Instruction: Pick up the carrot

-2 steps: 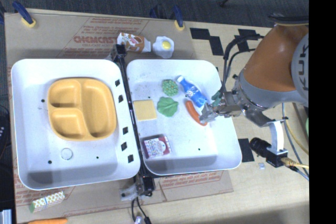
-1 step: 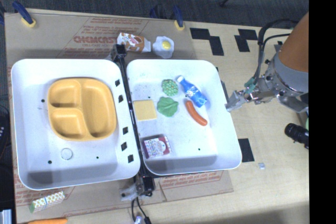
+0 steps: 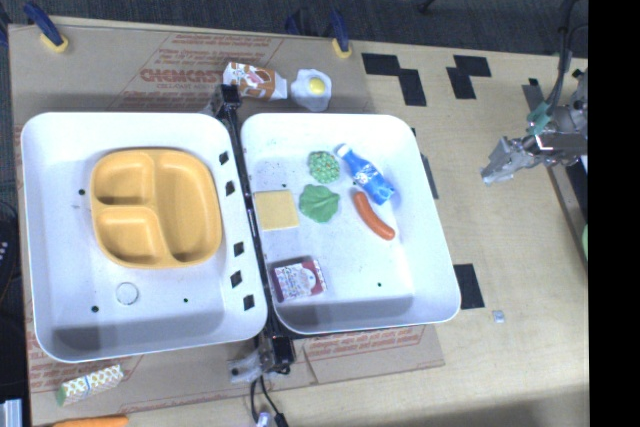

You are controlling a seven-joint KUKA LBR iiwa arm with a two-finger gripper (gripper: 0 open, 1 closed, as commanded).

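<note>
Camera view: carrot lies in the right bin; jaws state unclear; cardboard lettering too blurred to read.

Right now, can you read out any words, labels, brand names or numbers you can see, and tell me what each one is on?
Red print on the cardboard sheet behind the bins: a large word and smaller lines, too blurred to read.
Red print on the cardboard's front edge: too small to read.
Blue bottle label: unreadable.
Dark red packet: its markings are blurred.
Brown and white packet: nothing legible.
No numbers can be read anywhere.
</note>
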